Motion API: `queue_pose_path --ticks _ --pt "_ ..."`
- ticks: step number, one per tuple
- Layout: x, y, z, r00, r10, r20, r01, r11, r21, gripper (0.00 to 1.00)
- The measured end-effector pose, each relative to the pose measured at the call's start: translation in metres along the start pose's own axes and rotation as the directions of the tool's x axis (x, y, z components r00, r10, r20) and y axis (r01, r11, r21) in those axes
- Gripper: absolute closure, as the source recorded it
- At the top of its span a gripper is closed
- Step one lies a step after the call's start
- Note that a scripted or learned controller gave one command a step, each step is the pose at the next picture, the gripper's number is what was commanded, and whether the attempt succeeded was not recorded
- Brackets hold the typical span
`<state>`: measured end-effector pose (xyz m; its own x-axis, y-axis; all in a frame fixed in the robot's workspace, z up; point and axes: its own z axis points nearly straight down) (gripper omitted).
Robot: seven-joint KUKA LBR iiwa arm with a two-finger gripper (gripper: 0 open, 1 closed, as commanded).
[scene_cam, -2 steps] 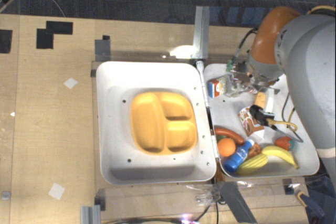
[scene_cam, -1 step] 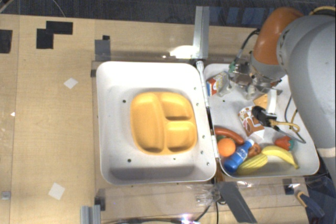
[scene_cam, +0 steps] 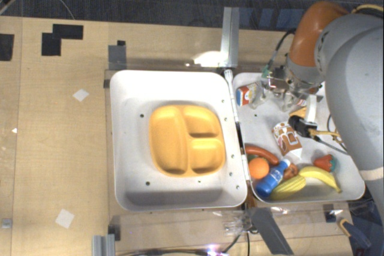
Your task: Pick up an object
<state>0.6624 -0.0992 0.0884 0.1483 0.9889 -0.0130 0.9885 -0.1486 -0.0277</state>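
Camera view, hand (scene_cam: 277,92) in right bin (scene_cam: 262,120), grip unclear, small carton (scene_cam: 287,137) just below.

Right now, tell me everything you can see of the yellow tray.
The yellow tray is a rounded square, seemingly smooth plastic, split into three compartments: one long one on the left, two smaller on the right. It lies flat, open side up, in the middle of the left bin, resting on the bin's floor. Nothing sits in it.
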Motion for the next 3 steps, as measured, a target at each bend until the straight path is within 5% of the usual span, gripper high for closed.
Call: queue_pose_path --ticks 3 --pt "-0.0093 0.0051 0.001 0.987 -0.158 0.0 0.158 0.987 -0.017 0.0"
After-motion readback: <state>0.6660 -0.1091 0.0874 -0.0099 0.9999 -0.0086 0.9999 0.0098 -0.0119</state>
